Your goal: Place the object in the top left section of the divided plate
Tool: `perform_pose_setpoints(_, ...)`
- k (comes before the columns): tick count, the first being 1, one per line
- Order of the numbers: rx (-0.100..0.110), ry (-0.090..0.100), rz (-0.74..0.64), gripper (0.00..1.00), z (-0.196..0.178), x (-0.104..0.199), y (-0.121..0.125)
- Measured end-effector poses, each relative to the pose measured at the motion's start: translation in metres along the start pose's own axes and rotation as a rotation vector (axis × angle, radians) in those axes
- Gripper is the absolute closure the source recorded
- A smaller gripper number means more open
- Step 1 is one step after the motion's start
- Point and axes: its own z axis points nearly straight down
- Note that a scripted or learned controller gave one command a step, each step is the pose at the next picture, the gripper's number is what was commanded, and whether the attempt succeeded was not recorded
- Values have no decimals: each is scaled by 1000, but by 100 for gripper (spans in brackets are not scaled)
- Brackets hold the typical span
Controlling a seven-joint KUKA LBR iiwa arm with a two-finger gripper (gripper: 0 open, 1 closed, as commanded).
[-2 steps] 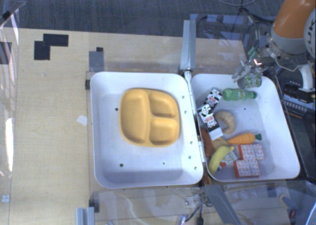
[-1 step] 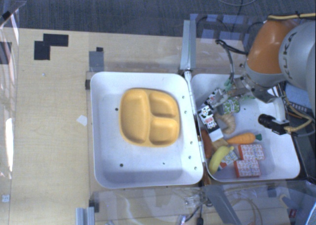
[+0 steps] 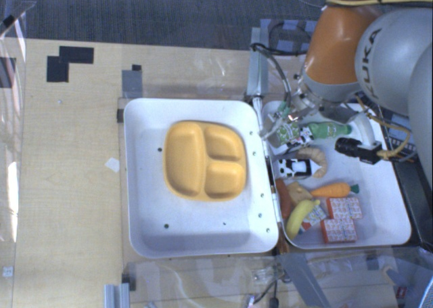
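Nearest the lens, looming right of the divided plate (image 3: 184,158): grey arm (image 3: 399,63), orange band above the wrist, bent down into the right bin (image 3: 387,227). Plate itself set mid left bin (image 3: 145,222), yellow compartments bare, ready to receive. Just right of the plate, gripper (image 3: 287,122) low over the clutter, presumably for a pick; open or closed, impossible to tell. Likely target, green bottle (image 3: 328,129), lying beside it, not visibly gripped. Farther right of the plate, loose: banana (image 3: 298,215), carrot (image 3: 331,190), red boxes (image 3: 340,218).
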Motion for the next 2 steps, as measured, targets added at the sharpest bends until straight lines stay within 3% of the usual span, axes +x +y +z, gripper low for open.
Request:
perform_pose_setpoints(1, 1, 1, -45, 100, 1, 58, 58)
perform_pose_setpoints(2, 1, 1, -45, 0, 1, 58, 58)
